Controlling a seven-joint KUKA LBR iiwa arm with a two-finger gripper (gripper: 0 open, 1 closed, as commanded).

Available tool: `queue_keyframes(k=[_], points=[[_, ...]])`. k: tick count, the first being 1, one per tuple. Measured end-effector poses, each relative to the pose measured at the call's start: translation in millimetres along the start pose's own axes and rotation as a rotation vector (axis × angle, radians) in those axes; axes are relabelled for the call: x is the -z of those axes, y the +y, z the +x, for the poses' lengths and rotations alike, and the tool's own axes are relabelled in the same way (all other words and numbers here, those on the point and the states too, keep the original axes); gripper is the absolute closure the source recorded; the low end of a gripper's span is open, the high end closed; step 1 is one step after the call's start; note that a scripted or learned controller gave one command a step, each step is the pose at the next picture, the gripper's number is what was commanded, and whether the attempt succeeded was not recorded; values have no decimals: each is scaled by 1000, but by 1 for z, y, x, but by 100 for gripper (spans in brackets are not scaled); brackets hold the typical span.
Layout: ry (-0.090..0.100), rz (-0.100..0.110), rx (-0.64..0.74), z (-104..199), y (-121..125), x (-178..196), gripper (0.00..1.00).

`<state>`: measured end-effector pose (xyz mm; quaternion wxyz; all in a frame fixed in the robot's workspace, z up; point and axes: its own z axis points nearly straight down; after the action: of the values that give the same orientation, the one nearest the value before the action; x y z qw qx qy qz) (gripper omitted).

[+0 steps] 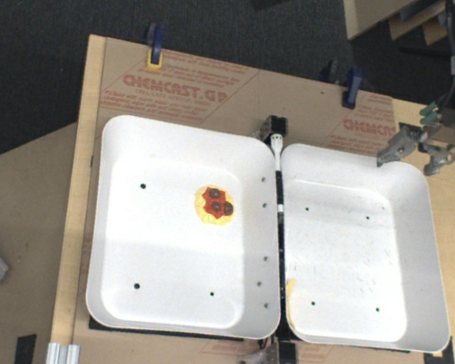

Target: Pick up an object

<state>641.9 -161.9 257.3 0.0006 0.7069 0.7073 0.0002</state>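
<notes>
One small yellow-red object (probably light, soft) lay flat; grip its edges; the claw stood wide, empty.

Left bin: plain white, with small dark dots on its floor. Right bin: the same white with dark dots and a faint grey speckle across the floor. Object on the left bin's floor: yellow disc with dark red spots. Seam strip along the left bin's right edge: black and white. Board under the left bin: tan cardboard with faded red lettering. Clamp beyond the left bin's far edge: blue over yellow. Second clamp: blue. Gripper: grey metal with green fittings.
</notes>
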Motion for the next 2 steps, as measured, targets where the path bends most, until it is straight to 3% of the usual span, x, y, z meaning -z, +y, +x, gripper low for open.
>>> queue_keyframes(k=[1, 2], points=[[1, -9, 6, 67, -32, 112, 0], [-1, -5, 2, 63, -31, 117, 100]])
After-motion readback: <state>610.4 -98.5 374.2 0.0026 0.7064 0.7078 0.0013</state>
